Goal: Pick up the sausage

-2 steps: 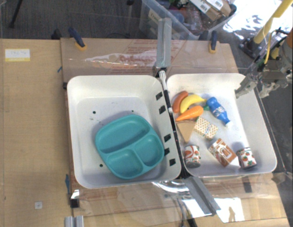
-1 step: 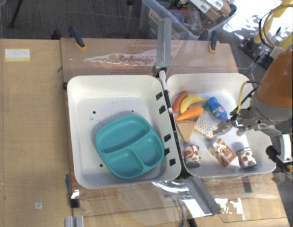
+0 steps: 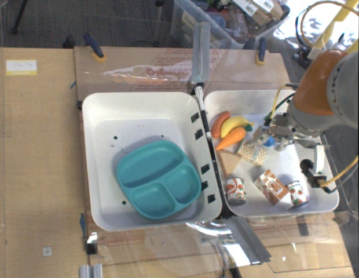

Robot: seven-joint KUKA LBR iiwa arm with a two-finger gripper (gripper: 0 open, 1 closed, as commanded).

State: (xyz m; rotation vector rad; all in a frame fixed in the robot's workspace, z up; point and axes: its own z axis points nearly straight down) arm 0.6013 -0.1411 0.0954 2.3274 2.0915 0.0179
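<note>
Firstly, bench [image 3: 40,155]: tan, bearing two white bins side by side.
Arm [image 3: 333,91]: grey with an orange band, reaching in from 3 o'clock over the right bin.
Left bin [image 3: 98,120]: holds a teal divided plate [image 3: 159,179] towards its 5 o'clock part.
Right bin [image 3: 255,100]: holds the sausage and the rest of the small goods.
Gripper [image 3: 272,135]: low over the middle of the right bin, beside a patterned pouch [image 3: 252,153]; I cannot tell whether it is wide or narrow, and nothing is seen held in it.
Sausage place [image 3: 219,124]: at the bin's 10 o'clock corner, near the divider, lying on the floor.
Sausage to gripper: at about 9 o'clock from the gripper, well apart from it, with a banana [image 3: 237,123] and a carrot [image 3: 231,139] in between.
Sausage axis: long axis slanted from 1 o'clock to 7 o'clock, the upper end towards the banana, the lower end towards the divider.
Sausage look: short, plump, smooth, orange-red, slightly curved, with rounded ends.
Neighbours: the banana touches its 3 o'clock side; the carrot lies just beside its lower end.
</note>
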